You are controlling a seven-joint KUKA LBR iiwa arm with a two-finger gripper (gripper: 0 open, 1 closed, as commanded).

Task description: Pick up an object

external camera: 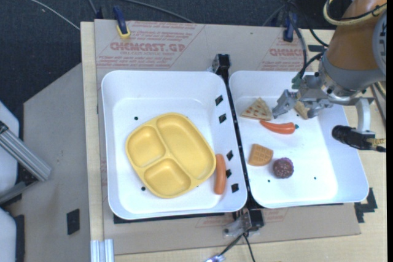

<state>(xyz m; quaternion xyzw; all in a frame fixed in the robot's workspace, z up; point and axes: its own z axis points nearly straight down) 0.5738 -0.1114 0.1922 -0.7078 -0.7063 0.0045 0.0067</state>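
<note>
Camera view: end effector (299, 102) sits low in the right bin (350, 190), at its far edge; whether it is open or closed, I cannot tell.
Candidates: sandwich wedge (257, 110) just left of the end effector, red chili pepper (278, 127) just below it, waffle piece (260, 154) and dark berry (283, 167) nearer the front.
Left bin (113, 132): yellow divided plate (170, 154), with an orange sausage (219, 173) beside its right rim.
Risk: pepper and wedge lie close together, so a descent between them may nudge both and close on neither.
Risk: the bin wall is near and could block the approach.
</note>
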